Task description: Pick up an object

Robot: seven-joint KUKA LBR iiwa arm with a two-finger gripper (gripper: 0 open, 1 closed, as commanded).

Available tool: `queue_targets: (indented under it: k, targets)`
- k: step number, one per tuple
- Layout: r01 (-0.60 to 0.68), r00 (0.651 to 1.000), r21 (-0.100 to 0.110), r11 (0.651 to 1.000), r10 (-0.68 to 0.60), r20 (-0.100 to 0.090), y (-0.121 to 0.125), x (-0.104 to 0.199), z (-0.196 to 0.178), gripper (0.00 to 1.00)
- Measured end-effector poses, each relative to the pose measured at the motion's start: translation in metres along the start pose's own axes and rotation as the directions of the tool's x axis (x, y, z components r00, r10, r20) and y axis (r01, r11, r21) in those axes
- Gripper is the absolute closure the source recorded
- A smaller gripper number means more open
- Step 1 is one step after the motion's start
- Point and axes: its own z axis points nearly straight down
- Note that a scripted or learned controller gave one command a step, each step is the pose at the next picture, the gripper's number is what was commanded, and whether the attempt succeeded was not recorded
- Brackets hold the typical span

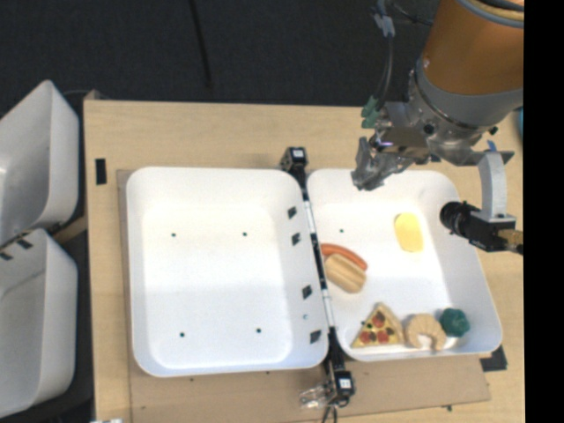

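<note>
The right bin (458, 263) holds a yellow oblong piece (408, 232), a hot dog in a bun (345, 269), a pizza slice (378, 327), a tan bitten cookie-like piece (423, 330) and a dark green round piece (455, 322). My gripper (367, 173) hangs over the bin's far left corner, above and left of the yellow piece. Nothing shows between its fingers.
The left bin (141, 263) lies beside the right one, with black clips (293, 158) along the joint between them. A black fitting (471, 223) juts over the right bin's right rim. White shapes (35, 236) stand at the left bench edge.
</note>
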Motion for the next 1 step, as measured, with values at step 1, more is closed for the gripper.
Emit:
queue_targets:
  k: [1]
  targets:
    - [0.019, 1.000, 0.028, 0.999, -0.019, -0.002, -0.0408, 0.1389, 0.1160, 1.00]
